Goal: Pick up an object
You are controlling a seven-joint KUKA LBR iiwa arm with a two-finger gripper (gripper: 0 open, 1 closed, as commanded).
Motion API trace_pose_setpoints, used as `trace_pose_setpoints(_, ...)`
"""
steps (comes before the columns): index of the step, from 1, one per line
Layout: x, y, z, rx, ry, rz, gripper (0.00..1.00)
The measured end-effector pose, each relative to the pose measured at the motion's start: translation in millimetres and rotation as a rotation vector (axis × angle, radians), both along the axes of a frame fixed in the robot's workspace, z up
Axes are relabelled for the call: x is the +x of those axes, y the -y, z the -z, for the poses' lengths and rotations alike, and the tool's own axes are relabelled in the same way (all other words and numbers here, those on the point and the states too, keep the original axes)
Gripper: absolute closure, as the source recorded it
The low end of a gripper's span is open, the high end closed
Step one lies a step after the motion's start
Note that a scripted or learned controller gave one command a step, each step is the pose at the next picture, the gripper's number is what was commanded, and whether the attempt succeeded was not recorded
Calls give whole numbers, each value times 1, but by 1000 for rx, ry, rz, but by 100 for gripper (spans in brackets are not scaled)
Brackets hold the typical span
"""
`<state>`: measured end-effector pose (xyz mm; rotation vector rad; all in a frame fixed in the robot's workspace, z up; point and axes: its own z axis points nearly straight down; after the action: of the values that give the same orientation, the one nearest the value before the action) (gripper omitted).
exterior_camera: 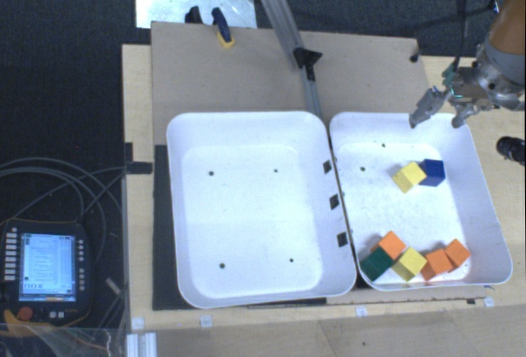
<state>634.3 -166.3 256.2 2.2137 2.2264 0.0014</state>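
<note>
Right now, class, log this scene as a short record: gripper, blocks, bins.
gripper: gripper open, over the right bin's far rim, holding nothing
far blocks: yellow block touching blue block
near cluster: green block, orange, yellow and more orange blocks at the near wall
right bin: right bin holds all blocks
left bin: left bin

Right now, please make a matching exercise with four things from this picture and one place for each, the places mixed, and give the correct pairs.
Things:
1. blue cube
2. green cube
3. gripper
4. handheld screen unit

Places:
A. on the dark floor, left of the bench
B. over the far rim of the right bin
C. near-left corner of the right bin
D. touching a yellow cube, middle of the right bin

Pairs: 1-D, 2-C, 3-B, 4-A
</note>
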Motion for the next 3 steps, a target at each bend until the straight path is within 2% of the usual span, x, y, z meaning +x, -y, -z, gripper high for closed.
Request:
trace_pose_setpoints(1,0,0,0,0,0,0,0)
trace_pose_setpoints(2,8,-3,45,0,-4,0,0)
trace_pose_setpoints(3,5,1,107,1,-5,3,0)
